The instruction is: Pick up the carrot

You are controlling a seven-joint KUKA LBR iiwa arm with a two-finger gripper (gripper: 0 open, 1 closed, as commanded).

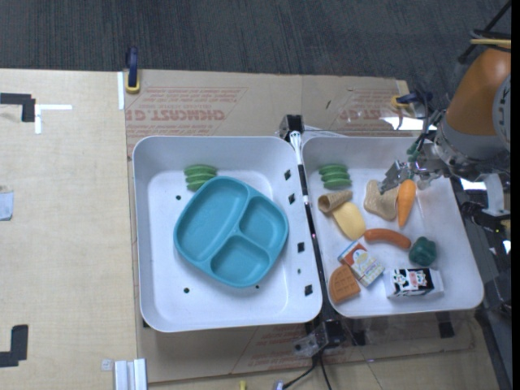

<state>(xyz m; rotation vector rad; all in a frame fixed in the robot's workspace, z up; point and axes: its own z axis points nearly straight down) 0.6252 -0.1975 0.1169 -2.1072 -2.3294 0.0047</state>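
Carrot (405,202) hung upright at two o'clock in the right bin (463,242), its top pinched between the gripper's (404,178) closed fingers.

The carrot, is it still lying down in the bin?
No, it hangs upright. The carrot points tip-down from the gripper, over the right bin, above the sausage.

Slanted overhead view of both bins (146,242)
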